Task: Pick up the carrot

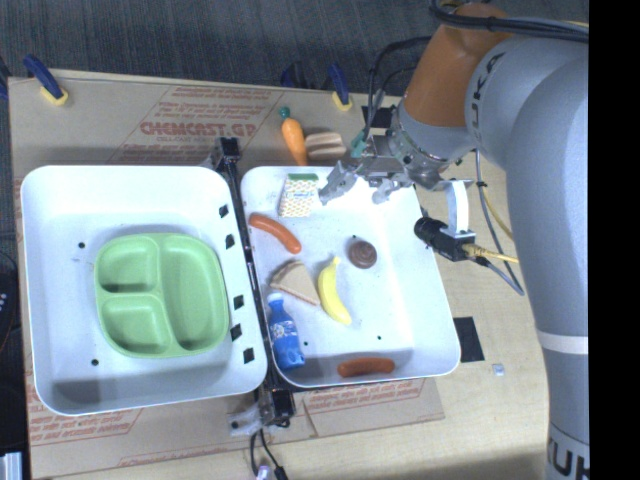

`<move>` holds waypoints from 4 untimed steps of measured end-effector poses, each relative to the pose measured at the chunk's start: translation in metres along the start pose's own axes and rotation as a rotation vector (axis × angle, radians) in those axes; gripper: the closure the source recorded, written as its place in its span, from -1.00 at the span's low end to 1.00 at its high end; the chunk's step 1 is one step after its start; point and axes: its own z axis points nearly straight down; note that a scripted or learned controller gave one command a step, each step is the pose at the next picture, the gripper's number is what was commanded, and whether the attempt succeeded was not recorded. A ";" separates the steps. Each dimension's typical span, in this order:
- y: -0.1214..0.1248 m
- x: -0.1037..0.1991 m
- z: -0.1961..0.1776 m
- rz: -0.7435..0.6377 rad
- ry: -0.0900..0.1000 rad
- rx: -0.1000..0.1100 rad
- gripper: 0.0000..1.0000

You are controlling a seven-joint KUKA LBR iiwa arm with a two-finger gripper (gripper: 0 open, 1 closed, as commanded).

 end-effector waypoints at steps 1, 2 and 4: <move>-0.086 -0.081 0.021 -0.004 -0.001 0.000 -1.00; -0.140 -0.053 0.062 -0.018 0.002 0.001 -1.00; -0.079 0.112 0.027 -0.083 0.002 -0.003 -1.00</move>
